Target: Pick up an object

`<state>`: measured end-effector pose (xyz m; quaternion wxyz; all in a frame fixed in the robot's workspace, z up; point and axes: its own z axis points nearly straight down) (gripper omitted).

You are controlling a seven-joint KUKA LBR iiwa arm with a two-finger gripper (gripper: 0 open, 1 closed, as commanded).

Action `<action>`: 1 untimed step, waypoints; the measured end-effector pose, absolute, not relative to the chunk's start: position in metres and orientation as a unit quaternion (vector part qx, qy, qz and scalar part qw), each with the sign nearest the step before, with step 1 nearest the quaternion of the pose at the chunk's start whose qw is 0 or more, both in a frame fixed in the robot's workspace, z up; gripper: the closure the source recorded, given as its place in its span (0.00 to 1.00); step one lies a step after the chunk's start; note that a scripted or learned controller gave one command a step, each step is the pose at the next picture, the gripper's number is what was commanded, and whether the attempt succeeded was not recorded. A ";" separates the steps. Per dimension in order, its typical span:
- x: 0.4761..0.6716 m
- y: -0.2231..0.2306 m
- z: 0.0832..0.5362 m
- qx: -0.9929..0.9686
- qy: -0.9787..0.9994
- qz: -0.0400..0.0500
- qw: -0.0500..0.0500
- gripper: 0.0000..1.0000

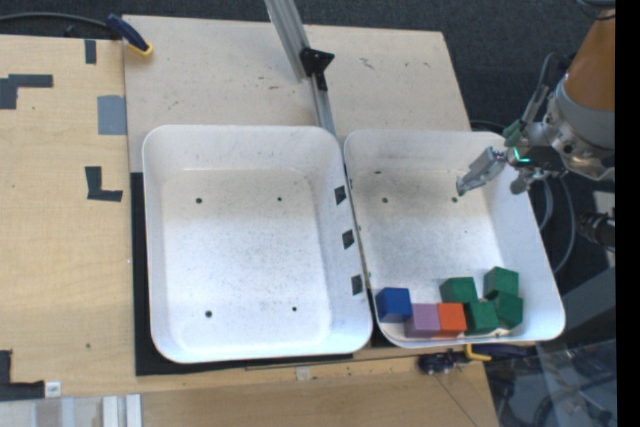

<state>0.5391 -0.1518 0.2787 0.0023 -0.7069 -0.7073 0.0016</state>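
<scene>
Evidently nothing is held yet: the gripper [497,172] is poised high in the right bin [420,150], fingers apart, well away from the blocks [455,307] gathered in the near corner.

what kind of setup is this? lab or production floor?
Most likely a robotics lab grasping rig: two white bins on a plywood bench, small coloured blocks in the right bin, and the gripper above it.

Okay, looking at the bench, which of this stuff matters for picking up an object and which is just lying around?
For the job:
gripper, above the right bin
blue block
purple block
orange block
green blocks, all in that bin's near corner

Just lying about:
left bin
blue and yellow clamp
metal rail
grey tape
</scene>
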 end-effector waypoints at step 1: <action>0.540 -0.152 0.281 -0.706 -0.708 0.000 0.001 0.00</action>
